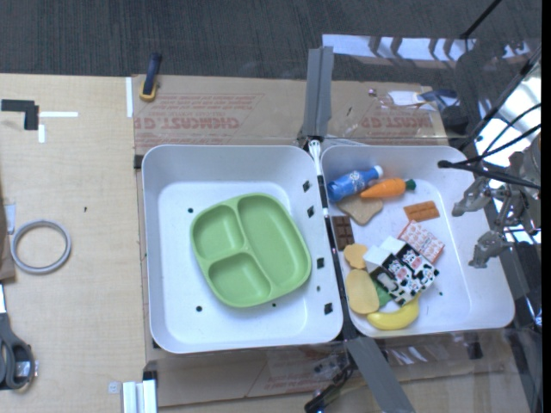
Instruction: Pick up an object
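Note:
The right bin (456, 299) holds several toy items. A blue bottle (353, 181) and an orange carrot (384, 188) lie at its back. An orange card (421, 211), a red patterned box (422, 242) and a cow-patterned carton (405, 274) sit in the middle. A yellow banana (394, 318) and a yellow chip (362, 292) rest near the front. My gripper (476, 229) hovers over the bin's right side, to the right of the red box, open, with nothing between its fingers.
A green divided plate (250, 249) lies in the left bin (164, 256). A grey divider bar (317, 93) runs up from between the bins. A roll of tape (38, 246) and scissors (15, 364) lie on the bench at the left.

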Motion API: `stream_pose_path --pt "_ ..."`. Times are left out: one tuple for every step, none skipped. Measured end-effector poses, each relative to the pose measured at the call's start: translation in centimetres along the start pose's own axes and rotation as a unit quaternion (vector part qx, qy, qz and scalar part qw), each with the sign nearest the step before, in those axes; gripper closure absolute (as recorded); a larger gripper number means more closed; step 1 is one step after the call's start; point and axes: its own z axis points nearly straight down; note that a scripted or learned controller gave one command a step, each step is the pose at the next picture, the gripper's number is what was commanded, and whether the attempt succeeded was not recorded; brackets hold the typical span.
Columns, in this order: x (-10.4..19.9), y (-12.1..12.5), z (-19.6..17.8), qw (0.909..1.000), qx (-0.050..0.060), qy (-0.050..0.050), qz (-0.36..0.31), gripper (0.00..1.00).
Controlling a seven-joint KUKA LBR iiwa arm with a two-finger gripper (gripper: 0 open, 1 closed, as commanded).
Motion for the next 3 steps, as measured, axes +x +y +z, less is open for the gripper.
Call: stream_pose_path --pt "2.1 -1.7 13.4 0.998 0.001 -0.003 0.063 0.0" --pt "1.6 -1.6 12.3 0.9981 0.003 -0.01 0.06 1.0" --pt "1.4 3.4 3.9 0.9992 0.0 -0.001 -0.041 1.0"
